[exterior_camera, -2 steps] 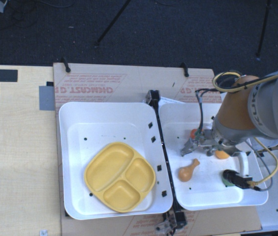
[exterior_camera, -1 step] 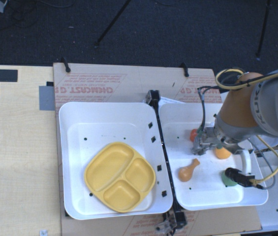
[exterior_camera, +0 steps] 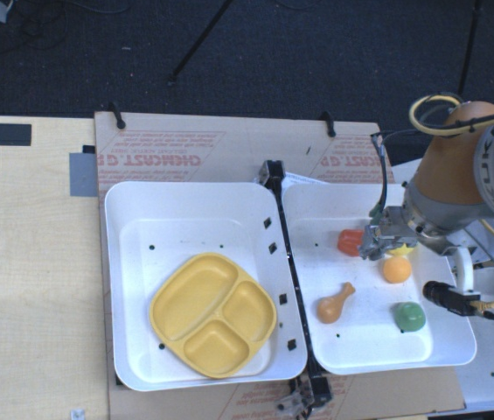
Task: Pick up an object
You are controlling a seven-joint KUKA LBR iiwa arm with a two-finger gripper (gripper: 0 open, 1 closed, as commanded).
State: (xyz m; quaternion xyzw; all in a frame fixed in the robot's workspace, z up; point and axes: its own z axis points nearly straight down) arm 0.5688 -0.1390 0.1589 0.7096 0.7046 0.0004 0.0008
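Camera view: gripper [exterior_camera: 381, 242] low in the right bin [exterior_camera: 456, 353], upper middle of it, arm [exterior_camera: 452, 169] coming in from the right with the orange band above the wrist. Cannot tell if the claw is apart or closed; it's dark clutter at this angle and nothing is clearly seen clamped.

Red object [exterior_camera: 350, 241] sits just left of the claw, touching or nearly touching it, can't tell which. Orange ball [exterior_camera: 396, 270] just below-right of the claw, close. Small bit of yellow [exterior_camera: 401, 250] between the ball and the claw, too small to identify. Tan drumstick-shaped toy [exterior_camera: 335, 304] lies further down-left, on the bin floor, apart from the claw, thin end pointing up-right. Green object [exterior_camera: 410, 316] down-right of the claw, near the bin's lower right, well apart from it.

Black divider strip [exterior_camera: 286, 269] runs between the two bins. Left bin [exterior_camera: 120, 234] holds a yellow sectioned plate [exterior_camera: 213, 314], three compartments, lying flat toward the lower middle, far from the claw.

Both bins sit on a cardboard sheet [exterior_camera: 185, 151] with red print; light wood bench [exterior_camera: 28, 278] to the left.
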